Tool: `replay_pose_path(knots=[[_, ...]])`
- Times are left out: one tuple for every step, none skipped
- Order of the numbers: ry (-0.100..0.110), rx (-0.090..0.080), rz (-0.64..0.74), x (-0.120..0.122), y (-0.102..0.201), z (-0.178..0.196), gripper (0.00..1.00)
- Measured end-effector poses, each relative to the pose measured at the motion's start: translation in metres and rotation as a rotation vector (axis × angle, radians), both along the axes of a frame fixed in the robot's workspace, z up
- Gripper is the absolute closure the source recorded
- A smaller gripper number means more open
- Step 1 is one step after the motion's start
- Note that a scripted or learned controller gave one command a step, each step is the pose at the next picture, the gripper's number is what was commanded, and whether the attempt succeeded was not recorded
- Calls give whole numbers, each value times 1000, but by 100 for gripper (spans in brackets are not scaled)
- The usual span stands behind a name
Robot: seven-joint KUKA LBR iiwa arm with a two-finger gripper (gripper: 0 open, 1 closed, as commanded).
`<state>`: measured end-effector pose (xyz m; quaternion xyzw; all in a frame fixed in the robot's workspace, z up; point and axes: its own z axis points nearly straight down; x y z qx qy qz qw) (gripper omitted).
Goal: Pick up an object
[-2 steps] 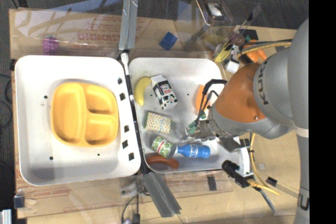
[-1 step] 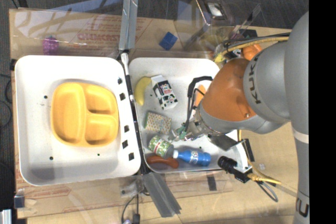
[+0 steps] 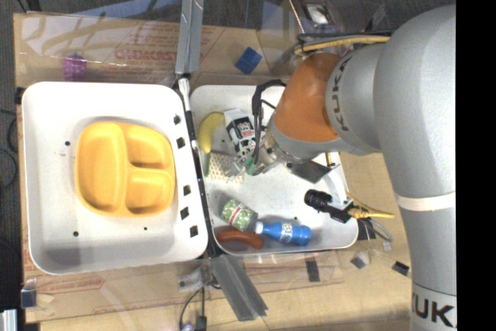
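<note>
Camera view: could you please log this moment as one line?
arm: over right bin | hand: low by banana | blue bottle: front wall | left bin: yellow tray | grasp: unconfirmed

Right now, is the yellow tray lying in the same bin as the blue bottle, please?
No, the yellow tray lies in the left bin, while the blue bottle lies in the right bin.

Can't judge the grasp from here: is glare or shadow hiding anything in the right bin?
Camera view: evenly lit, no strong glare; the arm covers the right bin's upper part and casts soft shadow near the gripper; small items there look blurry; yellow tray is clear.
</note>
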<state>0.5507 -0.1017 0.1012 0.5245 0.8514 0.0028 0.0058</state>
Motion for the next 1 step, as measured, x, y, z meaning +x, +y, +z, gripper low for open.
replay_pose_path(knots=[[13, 0, 166, 27, 16, 91, 100]])
